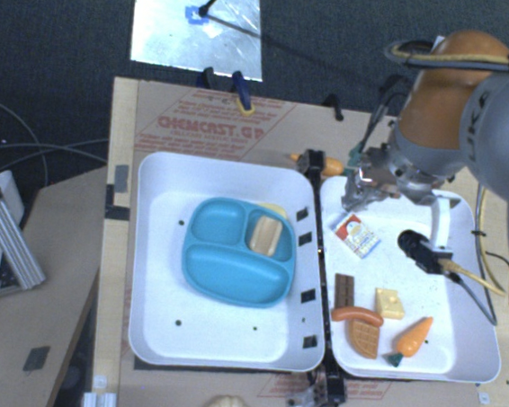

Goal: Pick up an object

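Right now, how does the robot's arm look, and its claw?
The arm is thick, rounded and grey, with a glossy orange band above the wrist. Thin dark cables run across the band. The claw below is a small metallic grey assembly with slender parts; its finer details are hard to make out.

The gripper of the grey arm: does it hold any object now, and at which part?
It cannot be told. The gripper hangs over the right white bin, just above the small red-and-white packet, with nothing seen in it.

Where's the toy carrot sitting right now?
The toy carrot lies in the right bin, near its front edge, just right of the waffle piece and below the yellow block.
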